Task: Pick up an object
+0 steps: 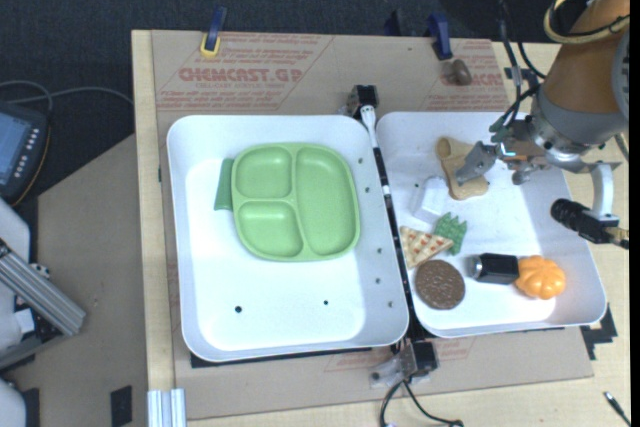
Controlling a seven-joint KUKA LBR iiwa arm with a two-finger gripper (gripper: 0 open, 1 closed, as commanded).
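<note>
You see the gripper point(478, 162) hanging over the upper part of the right bin point(570, 305), its grey fingers down at a tan object point(462, 167); whether they pinch it or stand apart, you cannot tell. Just below and left of the gripper lies a small white piece point(431, 200), then a green toy point(451, 230) and a waffle-patterned slice point(425, 242). Lower still sit a brown round disc point(440, 283), a black cylinder point(496, 267) and an orange pumpkin-like toy point(540, 277). Far to its left, a green divided plate point(296, 200) rests in the left bin point(200, 295).

Glossy white plastic bins point(200, 245), matt green tray point(296, 200)
</note>
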